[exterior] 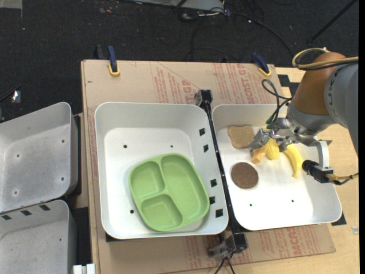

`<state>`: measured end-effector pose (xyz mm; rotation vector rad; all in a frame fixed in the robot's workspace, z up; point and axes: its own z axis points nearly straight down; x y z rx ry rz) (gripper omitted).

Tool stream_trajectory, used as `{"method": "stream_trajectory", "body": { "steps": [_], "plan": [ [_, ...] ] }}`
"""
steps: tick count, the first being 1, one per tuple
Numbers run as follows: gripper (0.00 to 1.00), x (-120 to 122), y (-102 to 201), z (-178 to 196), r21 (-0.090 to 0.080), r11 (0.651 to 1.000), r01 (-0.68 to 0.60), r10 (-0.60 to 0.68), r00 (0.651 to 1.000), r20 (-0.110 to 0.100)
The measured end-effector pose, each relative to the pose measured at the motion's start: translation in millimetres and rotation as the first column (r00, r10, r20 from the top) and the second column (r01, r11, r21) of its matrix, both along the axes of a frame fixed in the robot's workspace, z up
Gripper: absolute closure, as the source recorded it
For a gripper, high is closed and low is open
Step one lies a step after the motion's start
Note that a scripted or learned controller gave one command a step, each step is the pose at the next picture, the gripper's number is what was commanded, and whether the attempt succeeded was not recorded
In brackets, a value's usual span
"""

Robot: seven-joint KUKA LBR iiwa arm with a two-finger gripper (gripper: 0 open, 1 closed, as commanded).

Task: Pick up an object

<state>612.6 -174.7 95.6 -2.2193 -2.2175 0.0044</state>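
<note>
In the right bin (319,210), a tan bread slice (239,135) lies at the back left and a round brown cookie (245,176) lies in front of it. A yellow corn-like piece (273,150) and a yellow banana (294,160) lie near the bin's middle, with a small orange bit (256,157) just left of them. My gripper (264,141) reaches in from the right and sits low over the yellow piece and the orange bit, right beside the bread. Its tips are hidden among these items.
A green three-compartment plate (168,193) lies in the left bin (114,130). A black divider clamp (212,147) runs between the bins. White trays (34,147) sit off the bench at the left. Cables hang by the arm's wrist (319,170).
</note>
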Motion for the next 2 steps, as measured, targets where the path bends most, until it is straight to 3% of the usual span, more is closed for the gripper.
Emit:
{"method": "stream_trajectory", "body": {
  "steps": [1,2],
  "plan": [
    [0.00,0.2,0.3,-3.3,-0.002,1.000,0.000,0.000,1.000,0.004],
    [1.00,0.9,0.3,7.5,-0.002,1.000,-0.001,0.001,1.000,0.007]
  ]
}}
